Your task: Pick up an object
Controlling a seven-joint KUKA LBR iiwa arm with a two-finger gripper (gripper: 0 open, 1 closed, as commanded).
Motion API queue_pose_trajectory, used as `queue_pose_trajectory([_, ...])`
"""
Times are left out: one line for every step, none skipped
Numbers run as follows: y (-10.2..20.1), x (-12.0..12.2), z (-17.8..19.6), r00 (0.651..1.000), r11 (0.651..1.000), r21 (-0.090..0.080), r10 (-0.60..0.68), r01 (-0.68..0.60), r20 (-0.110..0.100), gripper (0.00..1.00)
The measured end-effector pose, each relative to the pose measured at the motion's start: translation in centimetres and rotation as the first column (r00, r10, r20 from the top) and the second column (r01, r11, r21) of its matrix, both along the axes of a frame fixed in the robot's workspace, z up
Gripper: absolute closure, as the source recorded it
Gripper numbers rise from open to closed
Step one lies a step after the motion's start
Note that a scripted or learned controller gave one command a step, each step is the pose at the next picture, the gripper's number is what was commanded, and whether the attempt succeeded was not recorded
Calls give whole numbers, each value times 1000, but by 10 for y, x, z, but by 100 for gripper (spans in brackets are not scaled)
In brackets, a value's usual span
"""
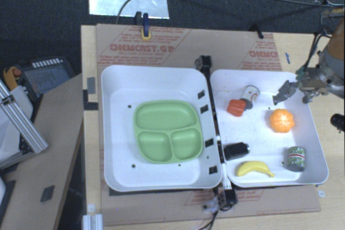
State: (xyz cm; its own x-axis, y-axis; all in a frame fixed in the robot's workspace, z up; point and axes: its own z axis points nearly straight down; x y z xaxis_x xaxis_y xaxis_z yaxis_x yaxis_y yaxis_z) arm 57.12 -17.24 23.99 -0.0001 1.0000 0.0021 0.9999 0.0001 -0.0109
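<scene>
Claw [294, 91] hangs over the upper right part of the right bin [318, 132], reaching in from the right, and whether it is spread or closed I cannot tell from this slant; nothing is seen in its grip. Any of the loose things in that bin would serve the task. The orange [282, 120] lies nearest, just below the claw. A red and white item [241, 103] sits to the left, a black block [235, 150] rests against the divider, a banana [254, 169] lies near the front wall, and a small can [295, 158] stands near the front right corner. The left bin [116, 116] holds a green divided tray [166, 131].

Risks, as I judge them: the orange is round and smooth, so an off-centre pinch would likely squirt it sideways toward the bin wall. The can stands close to the corner, where a descending claw may strike the rim. The banana lies low and curved, and a grasp across its length could slide off. The black block sits tight to the divider, leaving little room on that side
</scene>
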Motion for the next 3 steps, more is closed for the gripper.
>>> queue_pose_trajectory([1,2,7,1000,1000,-3,3,-3,12,0])
queue_pose_trajectory([2,1,-35,1000,1000,-1,1,-1,9,0])
queue_pose_trajectory([2,0,-97,1000,1000,-1,1,-1,8,0])
